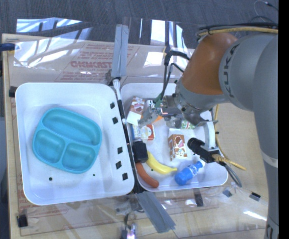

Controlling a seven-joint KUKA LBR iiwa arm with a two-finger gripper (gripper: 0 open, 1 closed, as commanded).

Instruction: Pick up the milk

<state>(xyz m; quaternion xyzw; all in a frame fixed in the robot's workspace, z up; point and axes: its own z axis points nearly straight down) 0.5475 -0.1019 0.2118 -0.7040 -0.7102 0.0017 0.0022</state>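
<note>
Right now the grey arm [244, 54] with its orange band reaches in over the right bin [212, 180], and its claw [153, 114] hangs low over the far left part of that bin, among the cartons there. From where I stand I cannot tell whether the claw is wide or narrow, since the wrist and the clutter hide its tips. Nothing is clearly held between them. A small milk carton [146, 132] lies just under and beside the claw, near the bin's left wall, with another white carton [135, 110] a little further back. Toward the middle of the bin lies a brown and white box [177, 146], flat on the floor of the bin. Closer to me sit a banana [159, 166], a sausage [147, 176] just beside it, and a blue bottle [188, 173] lying on its side near the front wall. A black object [140, 151] rests against the left wall, touching the banana's end. The left bin [25, 98] holds a blue divided plate [67, 140], lying flat, well apart from the claw. Both bins sit side by side on the table [60, 59]
</note>
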